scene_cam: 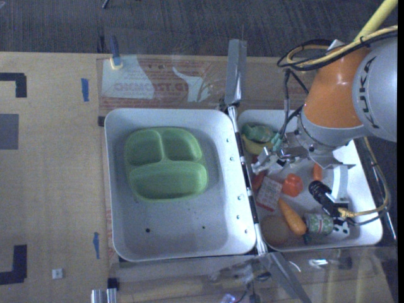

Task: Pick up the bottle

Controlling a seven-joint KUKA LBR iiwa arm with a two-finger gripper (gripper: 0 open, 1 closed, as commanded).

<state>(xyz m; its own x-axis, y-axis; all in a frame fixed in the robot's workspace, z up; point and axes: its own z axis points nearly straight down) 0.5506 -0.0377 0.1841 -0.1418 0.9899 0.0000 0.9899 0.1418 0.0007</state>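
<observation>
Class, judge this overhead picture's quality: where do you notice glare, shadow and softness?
Camera view: glare whitens the clear plastic sheet above the left white bin; the green divided plate casts a soft shadow; the whole frame is slightly blurred, so the right bin's small items lack detail.

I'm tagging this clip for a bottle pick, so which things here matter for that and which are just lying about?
For the job:
bottle, lying near the right bin's front
gripper
right bin

Lying about:
green plate in the left bin
carrot
red-and-white packet
</observation>
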